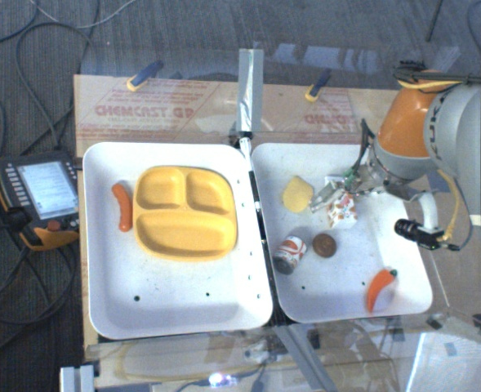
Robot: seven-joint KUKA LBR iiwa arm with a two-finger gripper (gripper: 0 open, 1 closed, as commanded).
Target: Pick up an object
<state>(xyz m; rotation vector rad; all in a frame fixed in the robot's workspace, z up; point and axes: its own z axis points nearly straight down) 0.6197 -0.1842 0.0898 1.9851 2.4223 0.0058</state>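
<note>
My gripper (335,191) hangs low over the upper middle of the right bin (403,300), reaching in from the right. Just below it, touching or nearly so, lies a crumpled white packet with red marks (343,211); I cannot make out whether it is held. Left of the gripper rests a pale yellow lump (298,193). Lower in the same bin lie a small can on its side (289,253), a brown round disc (325,245) and an orange carrot (379,288). The left bin (109,300) holds a yellow sectioned tray (187,211) and a red sausage (124,207).
A raised rim (258,219) divides the two bins. The arm's orange band (407,125) and a black cable fitting (420,233) stand over the right bin's right side. A teach pendant (36,194) and cables lie on the floor at left.
</note>
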